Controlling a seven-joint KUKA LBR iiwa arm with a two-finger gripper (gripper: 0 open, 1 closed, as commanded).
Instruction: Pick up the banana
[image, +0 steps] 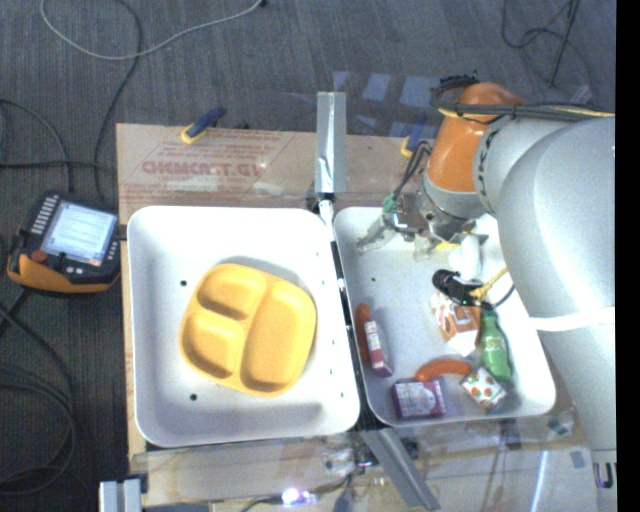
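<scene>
My gripper (402, 232) hangs over the far end of the right bin (400, 290), below the orange band of the arm. Its two thin metal fingers (378, 236) stand apart, and only bare bin floor shows between them, so it is open. A pale whitish-yellow object (466, 258) lies just right of the gripper, partly under the arm; I cannot tell whether this is the banana. Nothing is held.
The right bin also holds a red packet (372, 340), a purple box (418, 398), an orange carrot-like piece (442, 369), a green bottle (493, 348), a snack packet (455, 318) and a red-and-white cube (483, 388). A yellow divided plate (250, 327) lies in the left bin (160, 250).
</scene>
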